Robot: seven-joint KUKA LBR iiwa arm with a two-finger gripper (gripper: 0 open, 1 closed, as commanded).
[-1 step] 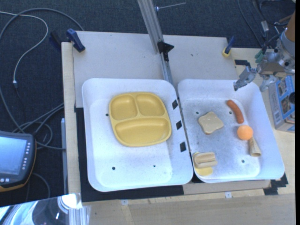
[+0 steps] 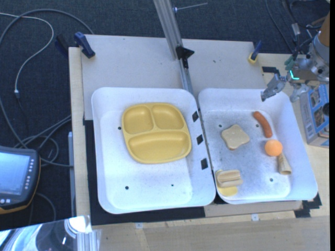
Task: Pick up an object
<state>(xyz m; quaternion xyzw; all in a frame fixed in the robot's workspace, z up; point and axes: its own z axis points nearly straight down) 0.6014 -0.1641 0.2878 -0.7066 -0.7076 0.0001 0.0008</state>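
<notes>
- Orange-red toy sausage (image 2: 263,124) lies slanted in the right bin (image 2: 301,140), closest of the food pieces to the claw (image 2: 285,88).
- Claw hangs over that bin's upper right rim, its fingers spread and holding nothing.
- To grip well, I judge it should drop straight down and straddle the sausage across its narrow width.
- It looks smooth and rounded, so it may roll.

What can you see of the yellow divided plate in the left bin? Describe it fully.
The yellow plate looks like smooth, matte plastic, a rounded rectangle with raised ridges splitting it into three compartments: two small ones at the far side, one long one nearer. It lies flat, slightly rotated, on the floor of the left bin, with nothing touching it.
</notes>
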